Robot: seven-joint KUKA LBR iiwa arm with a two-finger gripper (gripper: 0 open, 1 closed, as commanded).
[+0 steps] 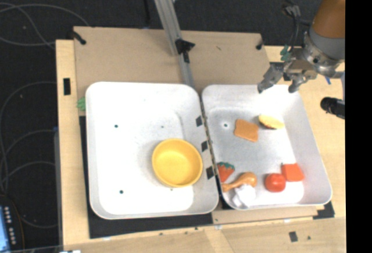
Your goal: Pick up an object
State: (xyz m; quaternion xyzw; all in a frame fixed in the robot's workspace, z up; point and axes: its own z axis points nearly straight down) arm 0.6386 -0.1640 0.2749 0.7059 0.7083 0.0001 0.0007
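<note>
My gripper (280, 84) hangs over the far edge of the right bin (264, 153), its two fingers spread apart and nothing between them. Below it in that bin lie a yellow-and-white slice (271, 123) and an orange flat square piece (246, 130). Toward the bin's near side sit a red tomato (275, 182), an orange-red block (293, 172), a small red piece with a green top (225, 171), a tan curved piece (239, 181) and a white object (244, 195). A yellow bowl (176, 162) sits in the left bin (142, 150).
A slanted metal post (165, 10) rises behind the bins, ending at a black clamp (184, 47) near the seam between them. Black clips sit along the seam. The arm's orange band (331, 13) is at the upper right.
</note>
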